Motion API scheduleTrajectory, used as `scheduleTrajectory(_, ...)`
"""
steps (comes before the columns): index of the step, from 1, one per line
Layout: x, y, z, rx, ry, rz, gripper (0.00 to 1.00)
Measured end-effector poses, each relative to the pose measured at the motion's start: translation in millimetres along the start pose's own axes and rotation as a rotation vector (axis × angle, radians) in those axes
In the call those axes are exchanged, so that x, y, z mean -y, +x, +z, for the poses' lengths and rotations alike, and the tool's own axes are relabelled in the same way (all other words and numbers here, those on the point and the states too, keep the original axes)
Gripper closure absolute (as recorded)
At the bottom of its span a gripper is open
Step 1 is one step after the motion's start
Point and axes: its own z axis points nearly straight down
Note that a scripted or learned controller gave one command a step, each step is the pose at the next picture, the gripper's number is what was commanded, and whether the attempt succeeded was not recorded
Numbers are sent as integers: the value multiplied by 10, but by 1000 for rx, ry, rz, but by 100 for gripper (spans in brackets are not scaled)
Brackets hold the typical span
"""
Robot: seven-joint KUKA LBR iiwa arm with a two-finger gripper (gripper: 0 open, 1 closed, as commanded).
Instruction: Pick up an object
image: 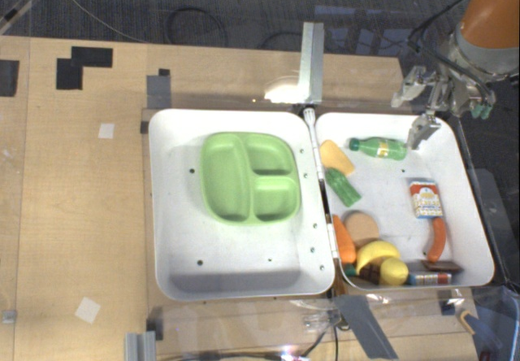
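My gripper (pixel 422 130) hangs over the back right of the right bin (pixel 471 180), just right of a green bottle (pixel 378 147) lying on its side. Nothing shows in it. Further left in that bin lie a yellow wedge (pixel 335 156) and a green block (pixel 343 187). A small red and white carton (pixel 425 198) and an orange-red sausage (pixel 437 239) sit near the right wall. In the front corner a carrot (pixel 344 242), a brown disc (pixel 362 226), a banana (pixel 379 253) and a lemon (pixel 395 271) crowd together.
The left bin (pixel 175 213) holds a green divided plate (pixel 250 176). A metal post (pixel 311 67) rises behind the seam between the bins. The arm's orange band (pixel 490 2) stands at the top right. A red marker (pixel 432 277) lies along the right bin's front wall.
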Motion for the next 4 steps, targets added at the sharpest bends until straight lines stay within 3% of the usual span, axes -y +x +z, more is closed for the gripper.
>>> scheduleTrajectory(1,371,413,1389,-14,-4,-89,0)
scheduleTrajectory(2,616,757,1662,1,1,-30,0)
scheduleTrajectory(3,699,1452,1649,2,2,111,0)
scheduleTrajectory(4,324,1460,1643,4,4,17,0)
